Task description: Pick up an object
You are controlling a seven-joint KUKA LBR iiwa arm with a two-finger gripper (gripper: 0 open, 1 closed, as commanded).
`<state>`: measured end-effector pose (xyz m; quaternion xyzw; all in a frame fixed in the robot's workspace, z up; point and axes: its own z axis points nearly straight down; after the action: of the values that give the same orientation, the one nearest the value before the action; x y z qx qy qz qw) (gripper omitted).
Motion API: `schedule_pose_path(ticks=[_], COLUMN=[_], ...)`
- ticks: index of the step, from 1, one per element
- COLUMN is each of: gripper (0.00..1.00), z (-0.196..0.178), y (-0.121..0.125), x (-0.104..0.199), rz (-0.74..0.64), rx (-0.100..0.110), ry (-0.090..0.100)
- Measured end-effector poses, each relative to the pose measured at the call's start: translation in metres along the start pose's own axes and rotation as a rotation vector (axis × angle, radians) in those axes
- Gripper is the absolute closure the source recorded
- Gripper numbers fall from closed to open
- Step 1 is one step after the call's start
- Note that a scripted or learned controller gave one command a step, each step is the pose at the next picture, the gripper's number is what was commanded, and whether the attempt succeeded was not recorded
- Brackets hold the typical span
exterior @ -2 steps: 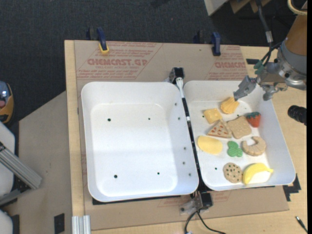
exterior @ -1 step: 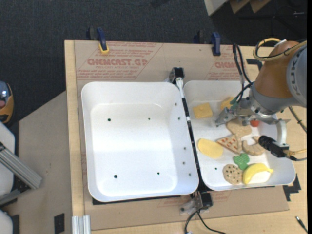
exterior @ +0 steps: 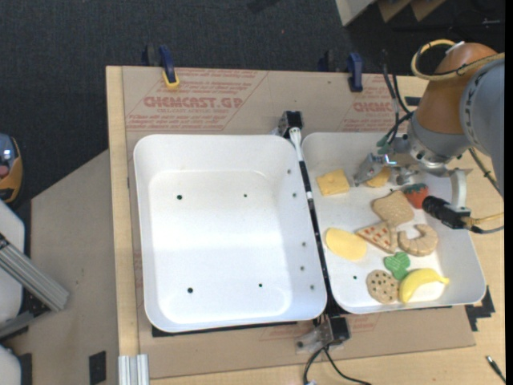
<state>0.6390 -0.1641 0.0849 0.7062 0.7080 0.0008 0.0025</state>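
At the near edge of the right bin (exterior: pixel 473 283) lie a yellow banana (exterior: pixel 422 282), a green leafy piece (exterior: pixel 395 264) and a chocolate-chip cookie (exterior: pixel 382 286), close together and partly touching. Just beyond them sit a yellow lemon-shaped piece (exterior: pixel 345 244), a pizza slice (exterior: pixel 379 237) and a pale curled pretzel-like piece (exterior: pixel 418 240). Farther in is a slice of toast (exterior: pixel 393 208), with a red strawberry-like piece (exterior: pixel 415 193) just beside it. A block of cheese (exterior: pixel 333 183) lies nearer the divider, apart from the rest.

The left bin (exterior: pixel 160 167) lies alongside on the bench (exterior: pixel 128 103).

At the far end of the right bin the hand (exterior: pixel 377 169) hangs low, just beside a small orange-yellow piece (exterior: pixel 377 180) and near the cheese. Whether it is released or clenched cannot be told; the view does not show anything between the tips.

Judged from this, the step in hand is the reach down toward a thing at the far end of the bin, with the orange-yellow piece or the cheese the likeliest target. The next move calls for settling squarely over one piece, so that it sits between the tips, then closing and lifting straight up. The neighbouring toast and strawberry are near enough to be nudged.
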Motion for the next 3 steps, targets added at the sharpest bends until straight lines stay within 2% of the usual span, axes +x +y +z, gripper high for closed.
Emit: schedule_pose_path(ticks=[1,2,3], gripper=[0.0,0.0,0.0], z=[-0.035,-0.163,-0.334], y=[0.03,0.032,0.031], x=[-0.029,0.035,0.07], rz=[0.002,-0.005,-0.002], rx=[-0.002,-0.012,-0.017], ry=[-0.001,0.001,-0.001])
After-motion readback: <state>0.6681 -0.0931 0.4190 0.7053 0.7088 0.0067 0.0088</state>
